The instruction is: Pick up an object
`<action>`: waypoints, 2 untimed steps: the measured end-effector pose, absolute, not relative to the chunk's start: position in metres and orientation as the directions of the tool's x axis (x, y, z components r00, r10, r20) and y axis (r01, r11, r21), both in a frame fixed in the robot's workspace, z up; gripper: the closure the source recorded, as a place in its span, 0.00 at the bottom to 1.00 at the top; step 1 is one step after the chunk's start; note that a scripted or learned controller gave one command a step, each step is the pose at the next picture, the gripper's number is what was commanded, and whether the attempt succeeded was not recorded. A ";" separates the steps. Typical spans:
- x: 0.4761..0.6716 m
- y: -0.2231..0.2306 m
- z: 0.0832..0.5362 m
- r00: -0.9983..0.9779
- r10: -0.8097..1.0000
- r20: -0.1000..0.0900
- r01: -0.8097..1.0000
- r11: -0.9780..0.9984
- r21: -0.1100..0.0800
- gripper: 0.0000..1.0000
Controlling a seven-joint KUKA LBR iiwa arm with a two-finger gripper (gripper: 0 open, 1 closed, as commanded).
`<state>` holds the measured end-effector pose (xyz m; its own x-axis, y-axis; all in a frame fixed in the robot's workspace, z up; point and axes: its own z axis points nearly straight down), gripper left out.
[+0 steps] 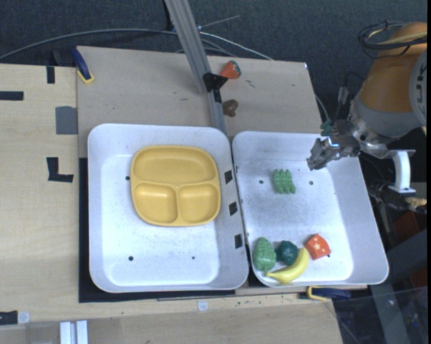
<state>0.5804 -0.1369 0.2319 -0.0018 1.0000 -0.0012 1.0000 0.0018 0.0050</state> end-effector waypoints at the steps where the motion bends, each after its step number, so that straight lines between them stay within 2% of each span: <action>1: 0.587 -0.084 0.242 -0.007 1.000 0.002 1.000 0.007 0.001 1.00; 2: 0.600 -0.026 0.244 -0.008 1.000 0.002 1.000 0.008 0.000 1.00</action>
<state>0.5996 -0.0263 0.2442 -0.0081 1.0000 0.0022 1.0000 0.0081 -0.0004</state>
